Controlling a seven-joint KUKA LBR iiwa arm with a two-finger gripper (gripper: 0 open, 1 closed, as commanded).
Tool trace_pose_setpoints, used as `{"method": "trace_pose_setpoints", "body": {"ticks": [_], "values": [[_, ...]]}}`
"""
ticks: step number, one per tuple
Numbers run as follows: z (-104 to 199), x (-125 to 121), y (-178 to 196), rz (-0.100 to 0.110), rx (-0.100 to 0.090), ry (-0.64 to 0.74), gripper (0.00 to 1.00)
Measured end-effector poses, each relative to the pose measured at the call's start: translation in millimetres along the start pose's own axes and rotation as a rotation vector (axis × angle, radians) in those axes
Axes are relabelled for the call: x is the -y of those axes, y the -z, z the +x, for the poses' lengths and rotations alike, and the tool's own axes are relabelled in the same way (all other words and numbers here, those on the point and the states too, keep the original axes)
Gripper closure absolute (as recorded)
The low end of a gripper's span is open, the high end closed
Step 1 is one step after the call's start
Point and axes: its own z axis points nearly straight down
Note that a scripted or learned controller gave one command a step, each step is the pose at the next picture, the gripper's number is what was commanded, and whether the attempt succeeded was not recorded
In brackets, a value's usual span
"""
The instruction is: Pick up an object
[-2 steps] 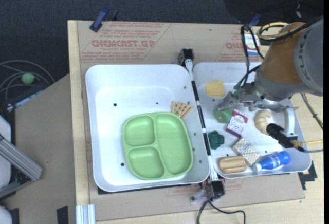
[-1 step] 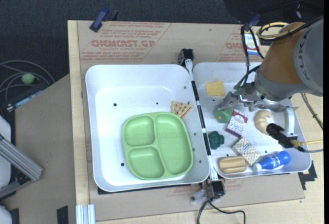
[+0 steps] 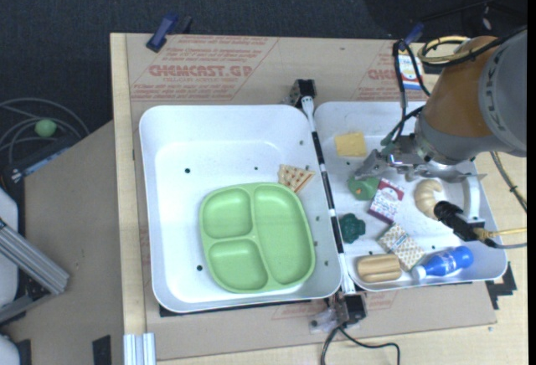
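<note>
My gripper (image 3: 387, 164) hangs over the upper middle of the right bin (image 3: 333, 115), on the grey arm with its orange band (image 3: 459, 92). Just below and left of it lies a small green item (image 3: 365, 186). A yellow block (image 3: 351, 144) sits to its upper left. A red and white packet (image 3: 386, 202) lies right under it. I see nothing held in the gripper.
Also in the right bin are a dark green piece (image 3: 351, 227), a checkered packet (image 3: 403, 245), a bun (image 3: 378, 268), a blue bottle (image 3: 442, 262) and a beige roll (image 3: 428, 194). The left bin (image 3: 159, 187) holds a green divided plate (image 3: 254, 235) and a waffle cracker (image 3: 294, 177).
</note>
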Motion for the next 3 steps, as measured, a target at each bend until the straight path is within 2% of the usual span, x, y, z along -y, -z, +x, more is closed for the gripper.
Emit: {"method": "trace_pose_setpoints", "body": {"ticks": [3], "values": [[0.8, 0.0, -0.5, 0.000, 0.000, 0.000, 0.00]]}}
